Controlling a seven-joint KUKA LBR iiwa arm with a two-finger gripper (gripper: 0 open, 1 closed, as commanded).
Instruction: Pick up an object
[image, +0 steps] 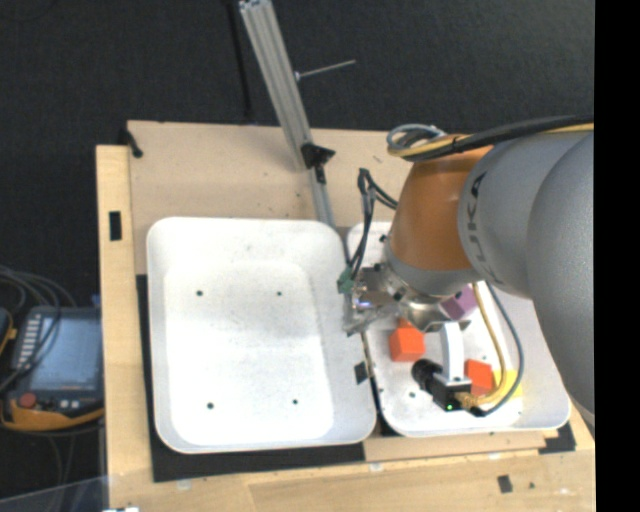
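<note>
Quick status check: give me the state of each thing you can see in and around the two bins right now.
Left bin: flat on the bench, upright.
Right bin: flat, largely covered by the arm.
Arm: reaching in over the right bin.
Orange block: resting in the right bin, below the wrist.
Second orange block: resting in the right bin, nearer its front edge.
Purple object: in the right bin, partly hidden.
</note>
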